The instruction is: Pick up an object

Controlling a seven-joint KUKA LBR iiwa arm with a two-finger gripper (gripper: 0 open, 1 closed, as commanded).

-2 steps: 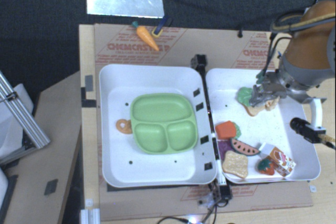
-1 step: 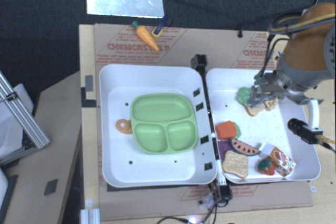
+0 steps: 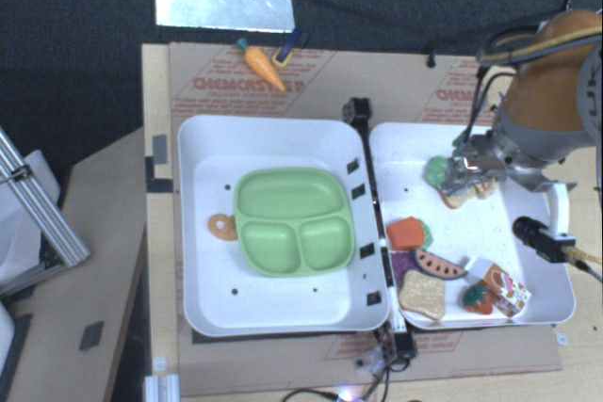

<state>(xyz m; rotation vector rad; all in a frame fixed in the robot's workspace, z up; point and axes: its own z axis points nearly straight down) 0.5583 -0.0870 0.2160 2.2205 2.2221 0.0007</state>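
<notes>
**Desk:** Camera view, from above: where does the pick stand?

**Photographer:** Unfinished, by my reading. The grey arm's hand (image 3: 468, 167) is low in the right bin (image 3: 556, 301), at about 12 o'clock of its floor, over a green round toy (image 3: 436, 170) and a tan piece (image 3: 468, 192) beside it. Whether it is spread or pinching, I cannot tell; nothing is visibly raised.

**Desk:** And the rest?

**Photographer:** Glossy plastic play food at the bin's 6 to 7 o'clock: an orange-red block (image 3: 406, 233), a watermelon wedge (image 3: 440, 265), a bread slice (image 3: 423, 296), a small printed carton (image 3: 503, 287). The left bin (image 3: 203, 202) has a smooth green divided tray (image 3: 293, 220) and a small pretzel (image 3: 222, 227). A toy carrot (image 3: 263, 67) lies on the bench (image 3: 113, 193).
</notes>
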